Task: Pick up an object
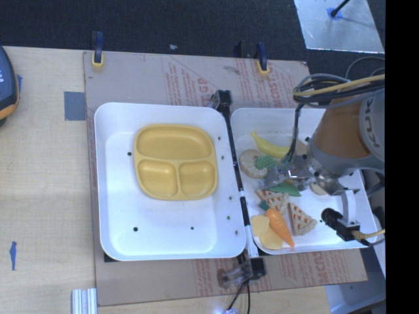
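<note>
The tool sits low in the right bin among toy food. Whether it grips anything cannot be told. A yellow tray lies in the left bin.

toy foods | mixed heap | right bin

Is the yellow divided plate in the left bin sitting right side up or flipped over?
Right side up: the yellow divided plate shows its three hollow compartments facing upward, lying flat in the left bin.

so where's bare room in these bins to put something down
Free: left bin floor below the yellow tray, plus a strip along its left wall. Crowded: right bin, where banana, carrot and other food cluster by the end effector.
</note>
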`<state>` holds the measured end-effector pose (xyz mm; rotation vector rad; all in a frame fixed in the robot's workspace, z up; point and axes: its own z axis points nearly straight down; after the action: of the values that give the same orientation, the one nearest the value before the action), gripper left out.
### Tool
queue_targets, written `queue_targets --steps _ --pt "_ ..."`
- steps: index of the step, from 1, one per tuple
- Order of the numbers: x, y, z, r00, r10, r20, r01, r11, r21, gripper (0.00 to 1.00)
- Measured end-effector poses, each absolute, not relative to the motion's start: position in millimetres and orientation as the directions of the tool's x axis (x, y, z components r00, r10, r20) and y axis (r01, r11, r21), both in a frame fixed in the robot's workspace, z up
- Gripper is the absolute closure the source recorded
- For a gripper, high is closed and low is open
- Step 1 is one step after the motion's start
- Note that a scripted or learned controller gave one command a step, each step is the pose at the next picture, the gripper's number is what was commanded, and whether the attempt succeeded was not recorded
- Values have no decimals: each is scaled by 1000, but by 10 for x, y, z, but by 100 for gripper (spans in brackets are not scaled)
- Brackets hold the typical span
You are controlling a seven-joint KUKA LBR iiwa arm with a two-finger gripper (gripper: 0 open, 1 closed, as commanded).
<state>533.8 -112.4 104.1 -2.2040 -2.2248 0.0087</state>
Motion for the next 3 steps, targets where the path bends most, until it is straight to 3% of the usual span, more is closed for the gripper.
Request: queue_targets --steps 1,2,3 --pt "5892 -956 911 -9 1000 0 1000 9 0 0" --pt "6526 -1044 931 0 1000 2 1000 0 -24 0" --pt "6169 -984 912 -2 1000 0 1000 2 -8 0"
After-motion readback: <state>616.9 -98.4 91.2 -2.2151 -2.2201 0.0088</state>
